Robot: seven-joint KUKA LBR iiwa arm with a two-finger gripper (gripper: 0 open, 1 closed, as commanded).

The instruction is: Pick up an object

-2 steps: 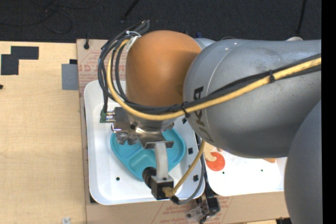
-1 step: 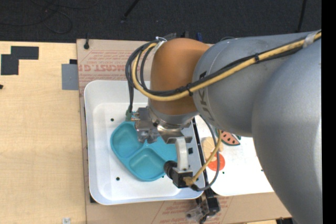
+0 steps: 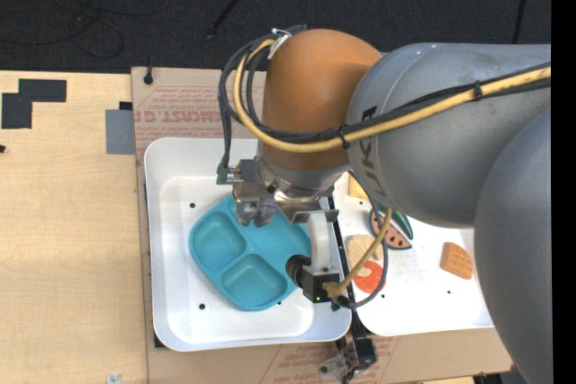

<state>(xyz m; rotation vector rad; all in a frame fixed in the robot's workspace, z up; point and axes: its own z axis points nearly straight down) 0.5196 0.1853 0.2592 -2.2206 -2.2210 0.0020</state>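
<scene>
A teal blue divided dish with several compartments lies in the left white bin, tilted diagonally. My gripper hangs straight down over the dish's upper edge, at or just above its rim. The big orange wrist band and grey arm cover the bin's upper right part and hide how the gripper meets the dish.
In the right white bin lie an orange waffle-like piece, a watermelon-slice toy, a red piece and a pale round piece. A cable and black fitting hang between the bins. Cardboard and a wooden bench surround them.
</scene>
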